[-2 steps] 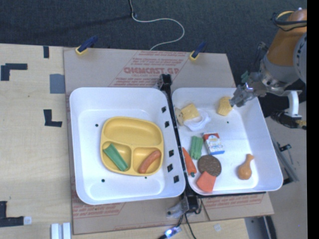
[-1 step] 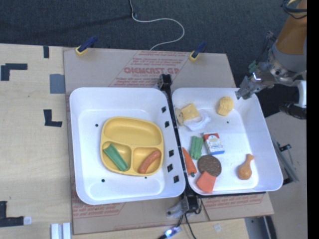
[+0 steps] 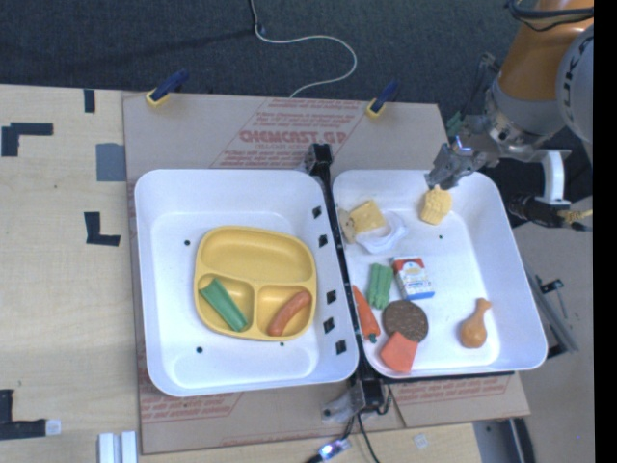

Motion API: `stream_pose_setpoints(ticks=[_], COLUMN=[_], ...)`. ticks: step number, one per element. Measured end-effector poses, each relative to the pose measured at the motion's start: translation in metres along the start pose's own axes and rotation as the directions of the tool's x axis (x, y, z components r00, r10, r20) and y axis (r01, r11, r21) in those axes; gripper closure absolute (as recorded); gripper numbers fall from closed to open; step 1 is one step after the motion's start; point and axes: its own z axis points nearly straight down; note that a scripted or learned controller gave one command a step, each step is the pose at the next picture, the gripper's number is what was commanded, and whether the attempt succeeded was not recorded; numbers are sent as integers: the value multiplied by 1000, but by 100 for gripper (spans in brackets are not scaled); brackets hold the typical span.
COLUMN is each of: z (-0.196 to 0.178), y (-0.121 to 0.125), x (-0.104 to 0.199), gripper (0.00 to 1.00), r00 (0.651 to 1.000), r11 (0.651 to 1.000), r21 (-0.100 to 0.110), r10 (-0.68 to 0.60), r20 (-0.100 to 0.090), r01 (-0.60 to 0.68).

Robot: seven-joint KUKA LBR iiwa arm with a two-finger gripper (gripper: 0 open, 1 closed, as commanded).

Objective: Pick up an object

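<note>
Camera view looks down on two white bins side by side on a cardboard sheet, and the grey arm (image 3: 554, 56) with its orange band leans in from the right. Its gripper (image 3: 449, 170) hangs over the far edge of the right bin (image 3: 511, 249), just above a small yellow cheese-like block (image 3: 436, 204). From where I stand the block seems to sit right under the fingertips, perhaps touching them, but I cannot tell whether the pincer is spread or pressed together, nor whether it has any grip on the block.

Other pieces lie in the same bin. A pale yellow wedge (image 3: 362, 218) rests on a bit of white wrapping near the divider. Toward the middle lie a green stick (image 3: 380, 285) and, just beside it, a small red and white carton (image 3: 415, 279). A thin orange carrot (image 3: 365, 313) lies along the left wall. Near the front a brown round patty (image 3: 406, 320) touches an orange-red block (image 3: 398, 353), and a tan drumstick-shaped piece (image 3: 472, 324) sits apart on the right.

In the left bin (image 3: 164, 258) sits a yellow divided plate (image 3: 255, 254), with a green pod (image 3: 223, 303) in one front compartment and a reddish sausage (image 3: 288, 313) in the other.
</note>
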Motion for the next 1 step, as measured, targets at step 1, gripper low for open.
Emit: stream_pose_setpoints(ticks=[1], z=[-3], y=[-10], x=[59], gripper=[100], r00=[1000], r11=[1000], r21=[1], r10=[-1], r20=[-1], r01=[1])
